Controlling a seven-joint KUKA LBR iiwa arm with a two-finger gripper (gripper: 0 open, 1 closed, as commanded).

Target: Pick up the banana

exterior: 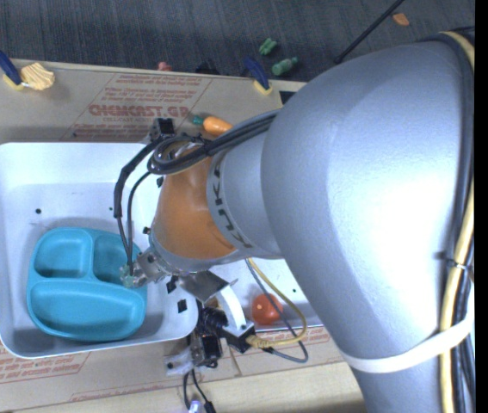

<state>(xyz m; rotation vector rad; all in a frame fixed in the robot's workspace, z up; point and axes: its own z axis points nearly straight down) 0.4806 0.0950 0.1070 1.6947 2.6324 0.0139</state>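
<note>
Reaching in from the right: a grey arm (373, 205) with an orange band (188, 218) above the wrist, covering most of the right white bin (311, 315) and the right part of the left white bin (7, 196). Below the band, low over the left bin, the hand (140, 274), right at the right edge of a blue divided plate (84, 304). Cannot tell whether open or closed, nor whether touching the plate.

Flat on the floor of the left bin, in its near-left part, that plate: two small compartments on the far side, one long compartment on the near side. Nothing to be made out in any of the three.

Cannot tell where the banana lies, with much of both bins hidden under the arm.

In the visible strip of the right bin, just beside the arm's lower edge, a small red-orange round thing (265, 308). At the far rim of the left bin, next to the black cables, a small orange thing (216, 126), partly hidden.

Under both bins, a cardboard sheet (97, 93) with red print. At its far corners, two blue clamps (3, 63) (256, 71), with a pale yellow lump (37, 77) just beside the left one. Beyond the sheet, on the dark floor, two small green things (268, 46) (285, 63), near each other.
</note>
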